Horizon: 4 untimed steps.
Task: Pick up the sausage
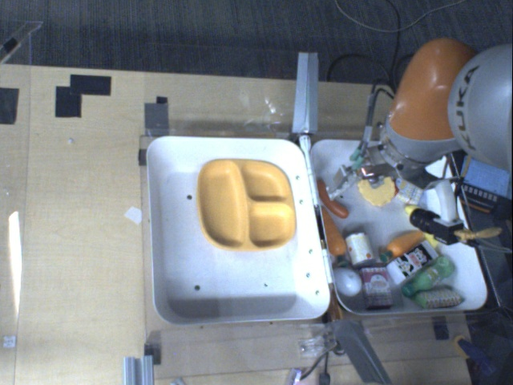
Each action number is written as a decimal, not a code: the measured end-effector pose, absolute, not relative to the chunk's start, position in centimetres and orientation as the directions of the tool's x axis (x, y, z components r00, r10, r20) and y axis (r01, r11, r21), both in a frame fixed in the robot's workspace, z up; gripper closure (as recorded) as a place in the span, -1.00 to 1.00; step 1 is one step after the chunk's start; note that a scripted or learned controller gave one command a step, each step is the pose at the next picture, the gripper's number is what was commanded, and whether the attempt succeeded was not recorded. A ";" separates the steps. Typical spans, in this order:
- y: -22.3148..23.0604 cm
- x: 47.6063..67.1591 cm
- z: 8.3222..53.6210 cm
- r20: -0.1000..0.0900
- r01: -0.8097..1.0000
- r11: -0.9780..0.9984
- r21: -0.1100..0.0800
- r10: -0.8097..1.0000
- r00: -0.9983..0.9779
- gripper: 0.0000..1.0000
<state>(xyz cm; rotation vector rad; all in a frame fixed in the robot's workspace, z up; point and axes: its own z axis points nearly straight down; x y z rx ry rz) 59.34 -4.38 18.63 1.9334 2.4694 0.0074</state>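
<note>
Sausage (331,200) lies by right bin's (478,298) left wall; pincer (358,169) just above-right, state unclear.

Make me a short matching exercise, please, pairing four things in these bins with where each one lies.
Things:
1. yellow tray
2. sausage
3. white egg
4. green bottle

Places:
A. right bin, beside its left wall, upper part
B. left bin, in the middle
C. right bin, near its lower right corner
D. right bin, near its lower left corner

Pairs: 1-B, 2-A, 3-D, 4-C
</note>
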 end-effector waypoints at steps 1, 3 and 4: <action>-8.9 59.1 9.8 -0.002 0.846 0.533 0.005 0.846 -0.533 -1.00; -9.0 63.7 10.3 -0.007 0.913 0.408 0.020 0.913 -0.408 1.00; -13.4 65.3 9.0 -0.006 0.865 0.501 0.007 0.865 -0.501 1.00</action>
